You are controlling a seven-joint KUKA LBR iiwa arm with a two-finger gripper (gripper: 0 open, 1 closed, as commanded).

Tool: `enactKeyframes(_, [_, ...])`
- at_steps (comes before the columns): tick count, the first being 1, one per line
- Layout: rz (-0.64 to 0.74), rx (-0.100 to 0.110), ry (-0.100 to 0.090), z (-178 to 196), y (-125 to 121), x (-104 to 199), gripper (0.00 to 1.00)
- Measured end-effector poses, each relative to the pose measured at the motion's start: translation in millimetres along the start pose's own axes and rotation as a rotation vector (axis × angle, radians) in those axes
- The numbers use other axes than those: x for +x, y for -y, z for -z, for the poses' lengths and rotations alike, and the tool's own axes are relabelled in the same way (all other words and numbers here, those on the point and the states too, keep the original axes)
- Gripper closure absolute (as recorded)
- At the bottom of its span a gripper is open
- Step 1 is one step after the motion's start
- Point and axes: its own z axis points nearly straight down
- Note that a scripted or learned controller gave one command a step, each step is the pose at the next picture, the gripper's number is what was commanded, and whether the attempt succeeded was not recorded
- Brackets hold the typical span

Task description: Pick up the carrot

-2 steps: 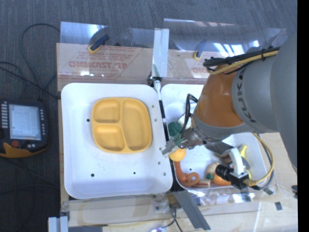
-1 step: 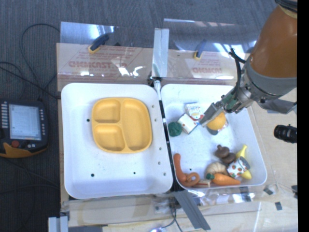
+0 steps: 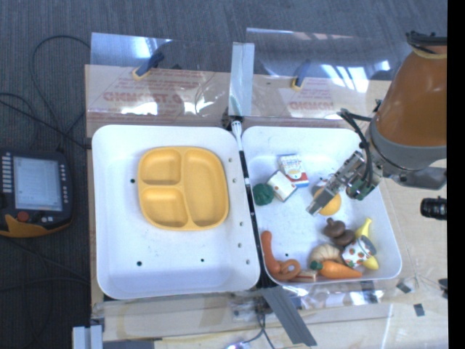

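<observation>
Camera view, gripper first: 2 metal fingers angled down and left over the right bin, tips close together, just above a small yellow-orange fruit. Cannot tell whether touching that fruit or merely over it; nothing clearly seen clamped between the tips. Behind the fingers, grey wrist and broad orange band rising toward the right edge.

Carrot well apart from the tips, lying on its side near the front wall of the right bin, pointed end toward the right, green stub toward the left. Crowded on all sides: pale lumpy item just behind, red-and-white piece beside the pointed end, brown piece further back, yellow banana near the right wall. Orange-red curved sausage shape to the left, along the front-left corner. Little free room around the carrot except a strip of bare floor toward the middle of the bin.

Further back in the same bin: white-and-red carton, white block, green item by the dividing edge. Open white floor between these and the front cluster.

Left bin: yellow 3-compartment plate at the centre, wide bare margins all round. Outside the bins, on the far left, a handheld control pendant with cable.
</observation>
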Motion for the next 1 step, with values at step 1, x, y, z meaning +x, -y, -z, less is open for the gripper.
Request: enactKeyframes(1, [0.321, -0.002, 0.0, -41.6, -39.0, 34.8, 1.0])
